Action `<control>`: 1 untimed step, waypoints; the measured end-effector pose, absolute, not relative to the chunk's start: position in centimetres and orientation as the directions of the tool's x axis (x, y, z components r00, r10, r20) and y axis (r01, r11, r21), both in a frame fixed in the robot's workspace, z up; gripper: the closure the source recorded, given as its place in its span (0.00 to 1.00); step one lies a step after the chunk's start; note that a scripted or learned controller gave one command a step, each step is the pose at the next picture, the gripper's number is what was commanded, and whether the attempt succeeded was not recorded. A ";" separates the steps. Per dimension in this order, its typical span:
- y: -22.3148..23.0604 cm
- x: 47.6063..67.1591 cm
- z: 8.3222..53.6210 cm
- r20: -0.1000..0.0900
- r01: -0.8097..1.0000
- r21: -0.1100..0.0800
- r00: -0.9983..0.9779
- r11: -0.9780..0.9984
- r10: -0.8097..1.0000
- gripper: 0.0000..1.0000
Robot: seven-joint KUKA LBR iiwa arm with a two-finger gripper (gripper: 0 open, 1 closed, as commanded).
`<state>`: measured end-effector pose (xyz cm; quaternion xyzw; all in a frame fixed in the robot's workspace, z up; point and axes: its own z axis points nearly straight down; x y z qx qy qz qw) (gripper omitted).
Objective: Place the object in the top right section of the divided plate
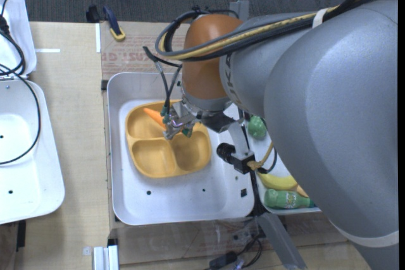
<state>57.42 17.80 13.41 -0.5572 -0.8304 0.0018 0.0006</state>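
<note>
A yellow divided plate lies in the white bin under the arm. A small orange carrot rests at the plate's upper left section, its right end reaching towards the gripper. My gripper hangs low over the plate's middle, just right of the carrot, near the ridge between the sections. The orange wrist band and the grey arm hide the plate's upper right part.
At the bin's right side lie a green round item, a banana and a green bottle. A second white bin sits at the left with black cables over it. A blue clamp lies behind the bins.
</note>
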 end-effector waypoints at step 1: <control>13.2 56.4 11.5 -0.002 0.944 0.003 -0.329 0.329 0.944 1.00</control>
